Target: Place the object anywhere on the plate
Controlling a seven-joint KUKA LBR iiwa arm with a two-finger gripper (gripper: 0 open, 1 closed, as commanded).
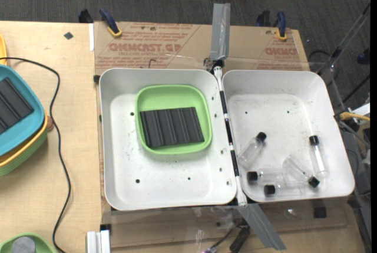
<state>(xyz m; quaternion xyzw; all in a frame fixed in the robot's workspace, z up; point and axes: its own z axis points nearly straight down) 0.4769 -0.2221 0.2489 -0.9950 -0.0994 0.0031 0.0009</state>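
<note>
Green square plastic plate (201,105) is sitting in left white bin (112,145); clear black-capped plastic vials (253,148) are lying rightward in neighbouring bin (330,104); claw state: cannot tell.

Two bins, left (118,145) and right (330,104), are seen in smooth white plastic with a soft sheen. A plate (174,98) of matt green plastic is set in the left bin, and a dark grey ribbed mat (172,127), dull in finish, is laid on it. Clear glossy plastic vials (253,148) with black caps are scattered in the right bin. The counter (53,51) is pale wood, smooth and matt. Brown printed cardboard (153,45) is clamped behind the bins.
</note>
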